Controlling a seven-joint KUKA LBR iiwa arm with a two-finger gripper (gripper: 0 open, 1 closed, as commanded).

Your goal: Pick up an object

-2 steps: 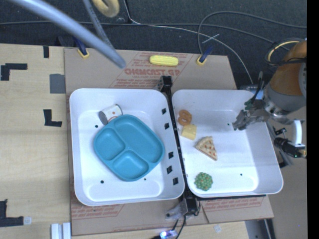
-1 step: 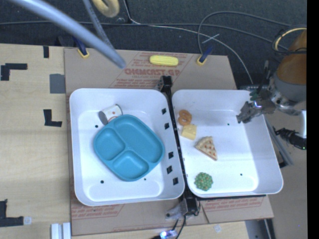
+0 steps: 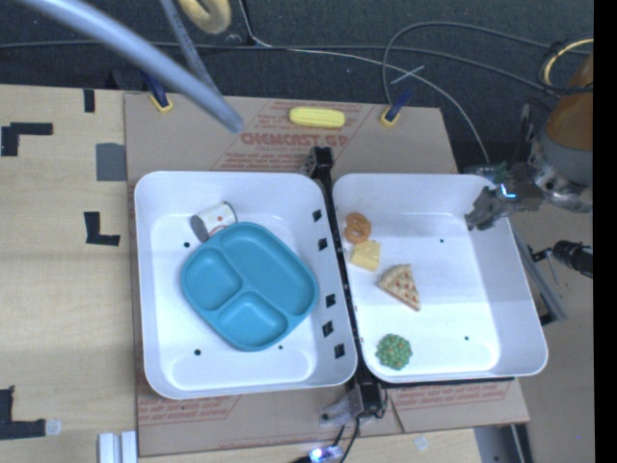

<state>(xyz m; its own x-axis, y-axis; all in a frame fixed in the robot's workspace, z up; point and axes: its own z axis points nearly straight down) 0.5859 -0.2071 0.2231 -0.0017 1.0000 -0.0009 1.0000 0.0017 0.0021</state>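
The right bin (image 3: 482, 287) holds a small orange ring-shaped piece (image 3: 358, 227), a pale yellow cheese block (image 3: 365, 255), a pizza-slice wedge (image 3: 400, 286) and a green broccoli-like clump (image 3: 393, 351). My gripper (image 3: 488, 205) hovers at the right bin's upper right rim, well to the right of all of these. Nothing shows between its dark fingers. The orange-banded wrist (image 3: 569, 128) sits beyond the bin's right side.
The left bin (image 3: 154, 258) carries a blue divided tray (image 3: 249, 284) and a small white cup lying on its side (image 3: 214, 221). A yellow banana-like piece (image 3: 316, 118) lies on the cardboard behind the bins. Cables run across the dark back area.
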